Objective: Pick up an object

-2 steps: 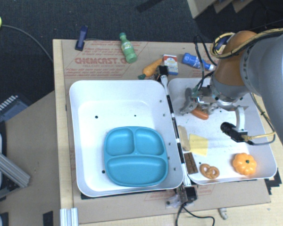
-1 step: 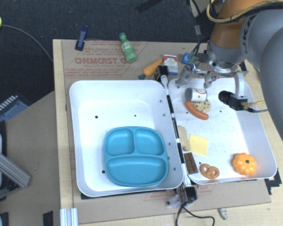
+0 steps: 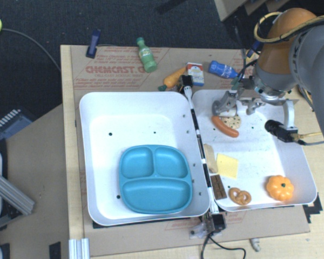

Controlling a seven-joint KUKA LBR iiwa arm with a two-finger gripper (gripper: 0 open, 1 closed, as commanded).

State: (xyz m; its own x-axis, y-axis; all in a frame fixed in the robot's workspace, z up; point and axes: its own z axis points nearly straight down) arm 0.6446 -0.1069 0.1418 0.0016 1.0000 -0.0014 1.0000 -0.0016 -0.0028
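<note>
The gripper [image 3: 237,106] hangs over the back of the right bin [image 3: 308,171], its 2 grey fingers spread apart, 1 near a cracker and 1 nearer the arm, with nothing between them.

From the left: 1 dark blue item [image 3: 93,43] and 1 green bottle [image 3: 147,55] lie on the bench behind the bins. The left bin [image 3: 97,117] holds 1 blue divided plate [image 3: 155,178] with 3 compartments. Behind the seam between the 2 bins sit 1 orange carrot-like toy [image 3: 174,77], 1 small carton [image 3: 195,73] and 1 blue bottle [image 3: 223,69].

In the right bin, 1 hot dog [image 3: 225,127] lies just below and slightly left of the fingers, its long axis running from upper left to lower right, overlapping 1 round speckled cracker [image 3: 233,122]. Nearer the front lie 1 yellow cheese slice [image 3: 227,165], 1 brown bar [image 3: 218,186] along the left wall, 1 pretzel [image 3: 240,196] and 1 orange pumpkin [image 3: 279,188], all well apart from the fingers.
</note>
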